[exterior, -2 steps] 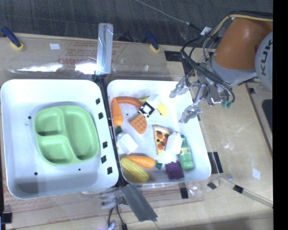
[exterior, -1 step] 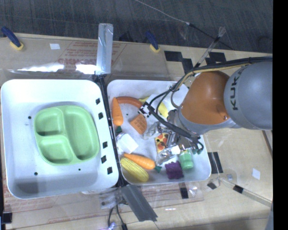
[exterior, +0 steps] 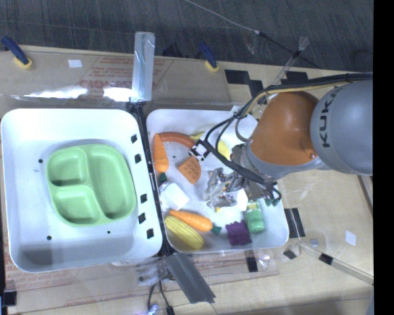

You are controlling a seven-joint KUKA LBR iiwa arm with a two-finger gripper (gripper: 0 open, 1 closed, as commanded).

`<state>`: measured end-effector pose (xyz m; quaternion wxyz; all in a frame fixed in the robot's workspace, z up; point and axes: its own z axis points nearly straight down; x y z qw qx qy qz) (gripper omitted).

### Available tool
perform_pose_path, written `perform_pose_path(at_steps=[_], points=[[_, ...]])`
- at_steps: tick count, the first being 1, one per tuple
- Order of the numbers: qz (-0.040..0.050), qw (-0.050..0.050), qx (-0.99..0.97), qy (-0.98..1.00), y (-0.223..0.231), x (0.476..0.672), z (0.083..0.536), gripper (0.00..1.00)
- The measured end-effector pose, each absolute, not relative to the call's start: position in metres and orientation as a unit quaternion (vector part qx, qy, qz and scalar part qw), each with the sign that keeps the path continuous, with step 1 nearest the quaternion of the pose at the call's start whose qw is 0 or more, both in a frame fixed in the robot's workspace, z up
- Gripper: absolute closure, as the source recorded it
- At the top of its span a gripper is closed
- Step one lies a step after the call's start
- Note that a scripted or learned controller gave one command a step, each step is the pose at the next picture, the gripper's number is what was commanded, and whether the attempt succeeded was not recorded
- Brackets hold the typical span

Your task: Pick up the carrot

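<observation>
A wooden bench [exterior: 328, 241] carries two shallow white bins side by side. The left bin [exterior: 20, 176] holds one green divided plate [exterior: 90, 184]. The right bin [exterior: 276, 231] holds the toy food. One grey arm [exterior: 341, 130] with an orange band reaches in from the right, and its gripper [exterior: 222, 188] hangs low over the middle of the right bin; whether its fingers are open or closed cannot be told. Two carrots lie there: one carrot [exterior: 160, 154] upright against the bin's left wall, well left of the gripper, a second carrot [exterior: 192, 220] just below it, beside one corn cob [exterior: 183, 232]. One purple grape bunch [exterior: 238, 232] lies at the front.
</observation>
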<state>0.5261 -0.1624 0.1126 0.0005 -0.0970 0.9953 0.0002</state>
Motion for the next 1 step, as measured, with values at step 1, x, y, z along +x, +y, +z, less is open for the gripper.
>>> perform_pose_path(at_steps=[1], points=[[0.0003, 0.0, -0.097, 0.995, -0.1621, 0.5261, 0.1125, 0.0]])
